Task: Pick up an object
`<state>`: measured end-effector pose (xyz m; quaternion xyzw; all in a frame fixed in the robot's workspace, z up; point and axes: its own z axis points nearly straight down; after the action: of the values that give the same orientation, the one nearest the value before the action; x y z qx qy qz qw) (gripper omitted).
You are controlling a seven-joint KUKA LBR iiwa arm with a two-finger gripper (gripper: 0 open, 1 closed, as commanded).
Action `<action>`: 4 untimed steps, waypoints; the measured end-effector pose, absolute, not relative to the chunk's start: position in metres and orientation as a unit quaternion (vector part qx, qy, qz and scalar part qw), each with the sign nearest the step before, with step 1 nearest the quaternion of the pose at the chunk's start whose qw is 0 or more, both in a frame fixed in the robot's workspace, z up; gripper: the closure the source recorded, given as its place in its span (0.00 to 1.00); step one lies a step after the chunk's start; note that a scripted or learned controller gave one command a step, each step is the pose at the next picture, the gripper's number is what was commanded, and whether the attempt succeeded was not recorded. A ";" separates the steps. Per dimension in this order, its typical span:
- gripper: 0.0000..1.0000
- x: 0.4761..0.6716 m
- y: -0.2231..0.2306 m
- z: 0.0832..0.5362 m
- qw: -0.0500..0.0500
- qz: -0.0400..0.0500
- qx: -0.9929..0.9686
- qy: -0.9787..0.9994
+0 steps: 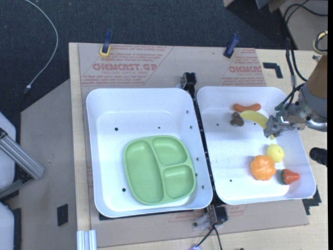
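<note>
Down over the right bin (225, 189) the pincer (271, 133) hangs just beside the banana (255, 117), its tip low near that fruit's right end and just above the lemon (275, 152); whether it is spread or pressed together I cannot tell from this slant, and nothing shows between its tips. 6 small things lie in that bin: the curved yellow banana, a smooth orange sausage-shaped piece (246, 107) touching its upper edge, a lumpy brown-grey piece (237, 120) at its left end, the small round lemon, a ribbed orange fruit (262, 167) just below it, and a red piece with a dark green cap (289, 176) near the bin's lower right corner. They look like glossy moulded plastic toys, so the risk, I'd say, is slip: rounded, slick skins can squirt out of a closing grip, and the banana's curve offers little flat to bite. Crowding is the other hazard, since the tip sits between banana and lemon and could nudge 1 aside or catch 2 at once. The bin's smooth white floor would let anything bumped skate off. Across the divider, the left bin (104, 108) carries a matte green tray (157, 168) with 3 compartments, well apart from the action. Both bins rest on a tabletop (156, 66) sheeted in printed brown cardboard.
</note>
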<state>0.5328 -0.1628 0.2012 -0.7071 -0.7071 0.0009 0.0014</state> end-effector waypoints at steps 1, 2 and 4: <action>1.00 0.534 -0.120 0.203 0.002 0.000 -0.705 -0.709; 1.00 0.534 -0.073 0.215 0.000 0.000 -0.706 -0.708; 1.00 0.540 0.028 0.228 0.000 -0.002 -0.705 -0.710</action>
<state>0.5402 0.0282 0.2279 -0.7046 -0.7096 -0.0016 -0.0002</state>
